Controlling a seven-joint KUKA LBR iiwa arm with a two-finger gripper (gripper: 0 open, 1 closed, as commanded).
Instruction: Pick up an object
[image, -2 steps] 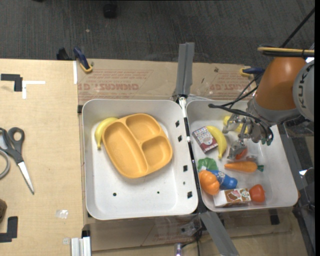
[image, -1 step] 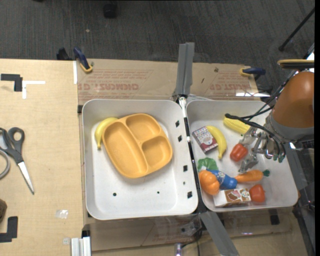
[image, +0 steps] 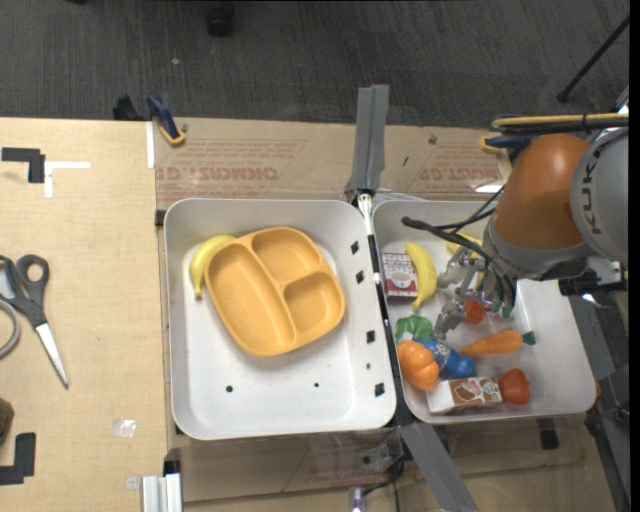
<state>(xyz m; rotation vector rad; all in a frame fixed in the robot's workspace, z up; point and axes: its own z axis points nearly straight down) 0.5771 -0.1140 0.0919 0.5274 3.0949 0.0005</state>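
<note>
My gripper (image: 468, 298) hangs low over the middle of the right bin (image: 560, 400), under the arm's orange band (image: 540, 195). A small red object (image: 474, 311) lies right at the gripper's tip; whether it is gripped is unclear. Around it lie a yellow banana (image: 424, 272), a red-and-white carton (image: 398, 275), a green toy (image: 412, 327), an orange fruit (image: 418, 364), a blue piece (image: 452, 359), a carrot (image: 493, 344), a small juice box (image: 470, 393) and a red vegetable (image: 514, 385).
The left bin (image: 270, 400) holds a yellow divided plate (image: 275, 290) with a second banana (image: 205, 258) tucked against its left rim. Scissors (image: 35, 310) lie on the wooden bench at far left. Cardboard (image: 250, 160) lies behind the bins.
</note>
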